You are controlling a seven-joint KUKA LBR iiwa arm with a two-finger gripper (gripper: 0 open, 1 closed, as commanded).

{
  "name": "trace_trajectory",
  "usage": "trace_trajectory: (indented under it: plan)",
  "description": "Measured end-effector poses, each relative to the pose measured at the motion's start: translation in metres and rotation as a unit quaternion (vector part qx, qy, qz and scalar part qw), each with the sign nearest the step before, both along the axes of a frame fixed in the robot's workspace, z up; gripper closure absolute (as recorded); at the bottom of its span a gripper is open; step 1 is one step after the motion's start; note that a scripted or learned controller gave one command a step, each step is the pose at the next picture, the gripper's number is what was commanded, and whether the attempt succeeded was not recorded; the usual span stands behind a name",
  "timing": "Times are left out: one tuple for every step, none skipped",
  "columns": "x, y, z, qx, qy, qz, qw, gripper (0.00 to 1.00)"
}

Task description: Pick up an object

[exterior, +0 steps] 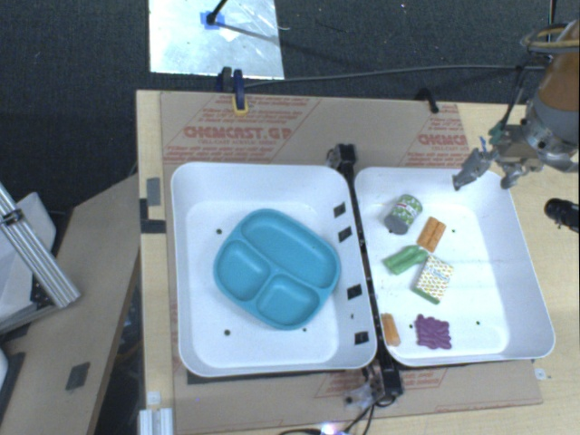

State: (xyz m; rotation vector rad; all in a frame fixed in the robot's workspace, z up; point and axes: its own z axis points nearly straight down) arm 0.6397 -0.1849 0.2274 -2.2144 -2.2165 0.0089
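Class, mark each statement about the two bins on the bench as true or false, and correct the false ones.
1. The blue divided plate lies in the left bin. True.
2. The purple grapes lie on the blue divided plate. False: they lie in the right bin, near its front.
3. The pincer holds the green can. False: its fingers are spread with nothing between them, above the right bin's far edge.
4. The orange block lies in the right bin. True.

Grey arm (pixel 555 107) with an orange band, ending in a two-fingered metal end effector (pixel 487 176).
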Motion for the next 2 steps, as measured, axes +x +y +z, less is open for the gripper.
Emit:
trace_trajectory:
  plan:
    - [0.003,0.001,0.008,-0.0013,-0.006,0.001,1.0,0.0]
    - [0.01,-0.005,-0.048,-0.0013,-0.005,0.001,1.0,0.0]
